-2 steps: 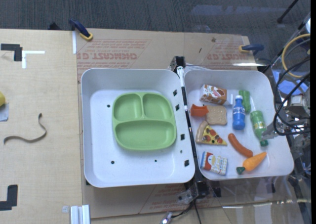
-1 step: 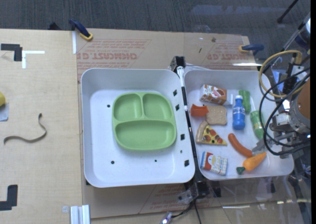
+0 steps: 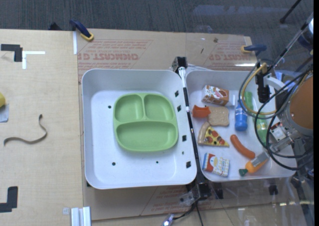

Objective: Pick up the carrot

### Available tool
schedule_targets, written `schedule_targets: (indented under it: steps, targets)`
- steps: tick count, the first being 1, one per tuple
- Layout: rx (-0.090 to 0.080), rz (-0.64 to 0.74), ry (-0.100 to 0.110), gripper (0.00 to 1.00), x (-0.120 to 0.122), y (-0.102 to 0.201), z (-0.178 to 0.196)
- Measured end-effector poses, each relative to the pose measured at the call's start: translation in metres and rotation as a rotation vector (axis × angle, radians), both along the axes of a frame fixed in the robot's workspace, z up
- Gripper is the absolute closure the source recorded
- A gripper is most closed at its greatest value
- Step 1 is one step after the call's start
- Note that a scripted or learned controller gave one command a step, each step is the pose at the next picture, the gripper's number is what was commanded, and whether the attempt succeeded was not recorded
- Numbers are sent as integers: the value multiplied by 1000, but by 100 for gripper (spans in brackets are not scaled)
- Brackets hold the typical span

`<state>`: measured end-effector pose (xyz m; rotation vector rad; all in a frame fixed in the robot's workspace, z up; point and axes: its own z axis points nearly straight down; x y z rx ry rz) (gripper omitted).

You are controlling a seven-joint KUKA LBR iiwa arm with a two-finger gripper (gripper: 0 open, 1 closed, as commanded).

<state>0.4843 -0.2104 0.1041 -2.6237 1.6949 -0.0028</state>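
Carrot lying at right bin's near-right corner, touching a grey pincer apparently lowered for the grab; grip state impossible to tell.

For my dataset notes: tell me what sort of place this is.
Probably a robotics lab test bench: two shallow white plastic bins clamped onto cardboard, small toy foods such as an orange plastic carrot beside a green divided plastic plate, and looped cables on the arm.
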Motion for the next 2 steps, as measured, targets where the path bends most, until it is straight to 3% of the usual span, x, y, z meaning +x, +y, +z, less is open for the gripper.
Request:
schedule_targets:
  steps: [1, 2]
  targets:
    - [-7, -400, 15, 0, -6, 36, -13]
    - [-2, -397, 12, 100, -4, 39, -4]
